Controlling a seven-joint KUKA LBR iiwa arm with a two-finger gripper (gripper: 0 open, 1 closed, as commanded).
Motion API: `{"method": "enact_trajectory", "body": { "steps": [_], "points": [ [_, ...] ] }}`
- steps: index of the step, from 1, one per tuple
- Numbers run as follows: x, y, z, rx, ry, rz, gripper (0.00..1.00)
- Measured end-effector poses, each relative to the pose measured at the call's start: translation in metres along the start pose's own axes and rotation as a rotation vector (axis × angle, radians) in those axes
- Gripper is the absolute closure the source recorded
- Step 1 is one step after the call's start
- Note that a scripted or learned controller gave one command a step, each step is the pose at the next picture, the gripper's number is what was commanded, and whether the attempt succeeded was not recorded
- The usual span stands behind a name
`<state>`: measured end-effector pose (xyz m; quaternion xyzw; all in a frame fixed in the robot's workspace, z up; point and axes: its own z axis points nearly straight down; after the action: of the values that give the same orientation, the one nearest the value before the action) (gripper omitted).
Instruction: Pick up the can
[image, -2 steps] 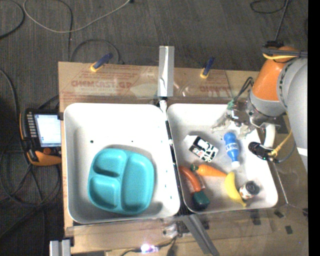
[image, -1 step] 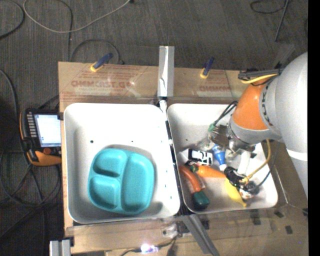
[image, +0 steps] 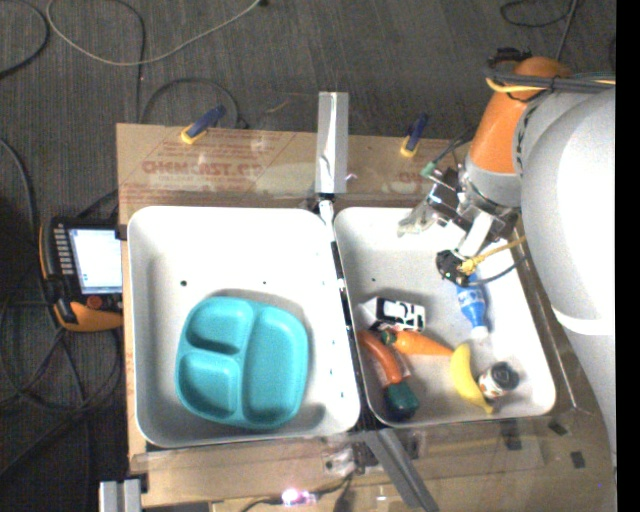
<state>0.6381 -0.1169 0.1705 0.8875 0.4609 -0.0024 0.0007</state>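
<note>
can (image: 498, 379), small, dark-topped, beside banana (image: 464, 376).

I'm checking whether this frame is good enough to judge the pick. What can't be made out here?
- Hand: small and blurred in the camera view; its finger state can't be read.
- Can: too small to tell whether it stands or lies; the banana touches it.
- Blue bottle: its upper end runs under the hand's cables.
- Dark green item: too dim to identify, against the right bin wall.
</note>
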Motion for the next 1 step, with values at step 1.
{"method": "enact_trajectory", "body": {
  "steps": [1],
  "points": [
    [-0.0139,-0.0370,0.0812,-0.009,0.007,0.150,0.00]
  ]
}}
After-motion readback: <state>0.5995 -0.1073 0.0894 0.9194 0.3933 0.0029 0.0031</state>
